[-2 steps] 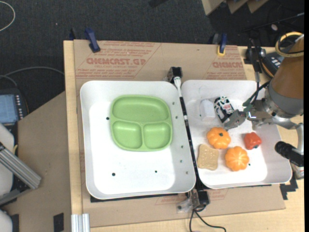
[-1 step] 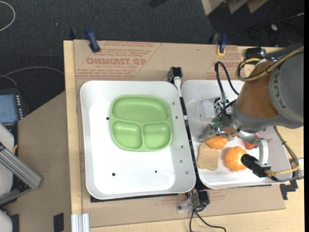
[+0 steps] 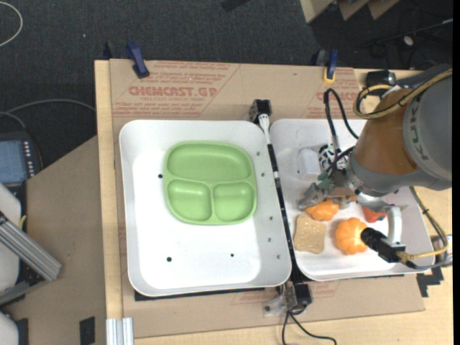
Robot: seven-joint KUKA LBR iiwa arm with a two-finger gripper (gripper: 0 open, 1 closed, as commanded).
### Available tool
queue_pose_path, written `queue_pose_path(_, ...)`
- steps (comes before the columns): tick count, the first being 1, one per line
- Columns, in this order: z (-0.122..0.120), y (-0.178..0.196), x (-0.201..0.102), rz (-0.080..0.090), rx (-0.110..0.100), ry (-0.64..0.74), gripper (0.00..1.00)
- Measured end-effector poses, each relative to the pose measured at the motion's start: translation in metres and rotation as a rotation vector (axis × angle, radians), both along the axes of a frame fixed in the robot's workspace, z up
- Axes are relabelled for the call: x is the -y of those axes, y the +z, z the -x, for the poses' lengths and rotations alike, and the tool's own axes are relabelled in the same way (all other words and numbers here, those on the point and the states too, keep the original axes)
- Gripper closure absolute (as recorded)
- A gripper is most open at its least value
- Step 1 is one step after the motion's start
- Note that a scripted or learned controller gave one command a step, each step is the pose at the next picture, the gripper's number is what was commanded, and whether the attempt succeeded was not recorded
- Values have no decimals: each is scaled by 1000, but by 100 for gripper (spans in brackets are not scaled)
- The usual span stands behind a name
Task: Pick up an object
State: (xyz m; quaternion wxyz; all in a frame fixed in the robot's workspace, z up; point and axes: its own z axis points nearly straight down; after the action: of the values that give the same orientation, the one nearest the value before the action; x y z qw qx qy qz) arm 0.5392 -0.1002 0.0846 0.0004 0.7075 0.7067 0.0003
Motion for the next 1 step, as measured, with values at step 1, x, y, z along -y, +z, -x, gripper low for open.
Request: queue_pose_path(1,47,106,-52,-2,6,6,0)
